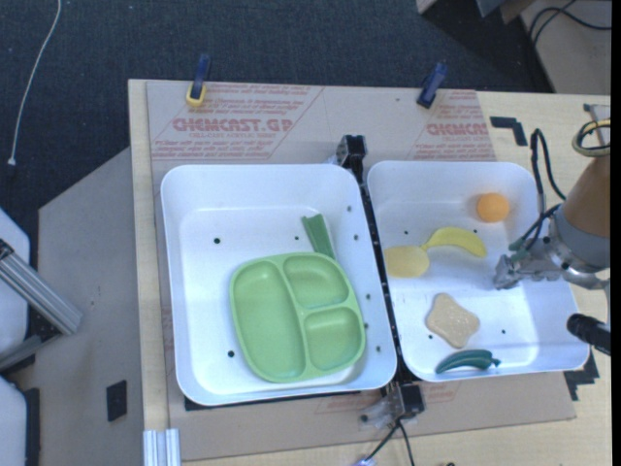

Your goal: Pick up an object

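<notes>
A grey robot arm enters from the right edge of the camera view, about halfway down the frame. An orange band wraps the arm just above its wrist. The arm slants down and to the left, its wrist section pale grey. At its tip the two-finger gripper (506, 272) points toward the lower left; it looks small, dark and metallic, its details too blurred to read

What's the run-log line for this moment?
arm: over right bin | gripper: right of banana, nothing seen held | left bin: green tray
</notes>
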Tool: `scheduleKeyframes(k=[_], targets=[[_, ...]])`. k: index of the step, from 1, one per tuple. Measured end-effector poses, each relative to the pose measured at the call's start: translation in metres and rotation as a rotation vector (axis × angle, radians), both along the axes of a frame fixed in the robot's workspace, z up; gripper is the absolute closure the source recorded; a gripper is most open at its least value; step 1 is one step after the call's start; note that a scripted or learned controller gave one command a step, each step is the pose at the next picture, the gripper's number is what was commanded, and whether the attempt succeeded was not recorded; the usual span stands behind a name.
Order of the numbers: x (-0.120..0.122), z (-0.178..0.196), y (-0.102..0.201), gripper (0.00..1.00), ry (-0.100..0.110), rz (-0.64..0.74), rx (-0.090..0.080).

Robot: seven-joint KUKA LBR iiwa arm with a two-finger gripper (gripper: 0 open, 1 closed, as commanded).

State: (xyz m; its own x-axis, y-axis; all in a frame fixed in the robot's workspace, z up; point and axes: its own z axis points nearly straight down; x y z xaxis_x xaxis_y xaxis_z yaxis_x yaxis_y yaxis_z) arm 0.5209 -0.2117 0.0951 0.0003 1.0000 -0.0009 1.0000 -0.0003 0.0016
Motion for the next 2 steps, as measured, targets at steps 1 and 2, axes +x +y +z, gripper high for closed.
scheduleKeyframes(k=[1,2], targets=[[-0.001,0.059,-0.006,1.0,0.0,0.0,-0.001],[-0.006,0.118,-0.012,1.0,-0.005,0.001,-0.003]])
